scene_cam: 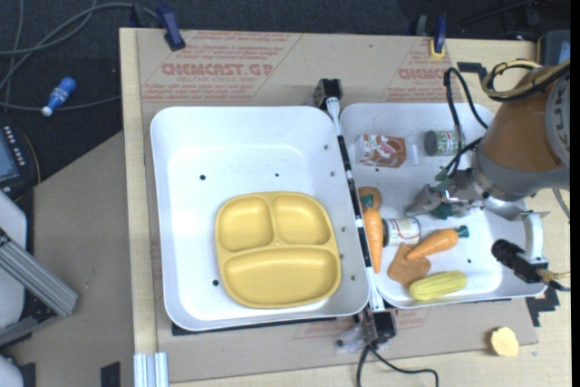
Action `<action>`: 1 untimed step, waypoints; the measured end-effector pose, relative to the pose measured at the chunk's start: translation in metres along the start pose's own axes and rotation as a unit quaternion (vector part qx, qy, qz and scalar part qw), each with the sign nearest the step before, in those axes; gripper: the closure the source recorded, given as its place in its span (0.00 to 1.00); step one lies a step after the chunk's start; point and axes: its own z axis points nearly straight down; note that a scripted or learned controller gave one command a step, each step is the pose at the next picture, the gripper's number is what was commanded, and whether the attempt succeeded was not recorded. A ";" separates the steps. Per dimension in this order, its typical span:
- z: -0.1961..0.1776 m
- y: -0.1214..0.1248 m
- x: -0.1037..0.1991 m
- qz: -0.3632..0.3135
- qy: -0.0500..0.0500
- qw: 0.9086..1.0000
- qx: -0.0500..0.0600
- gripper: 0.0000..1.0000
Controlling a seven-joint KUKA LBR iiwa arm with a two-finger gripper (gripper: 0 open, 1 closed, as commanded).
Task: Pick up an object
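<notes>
Two white bins sit side by side on the desk (272, 59). The left bin (181, 195) carries a yellow divided tray (276, 249). The right bin (399, 127) carries the loose candidates for picking: two carrots (433, 244), a corn cob (438, 285), a small bottle (400, 231) and a packet (381, 150). The gripper (441, 200) hangs low over this clutter, just above the carrots; whether the jaws are spread or pinching anything cannot be told, and nothing appears lifted.

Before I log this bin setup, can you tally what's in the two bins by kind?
Divided yellow plate: 1
Carrots: 2
Corn cob: 1
Small bottle: 1
Packet: 1
Small can: 1
Total: 7
</notes>
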 end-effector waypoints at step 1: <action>-0.005 0.028 -0.003 -0.001 -0.003 1.000 -0.006 0.00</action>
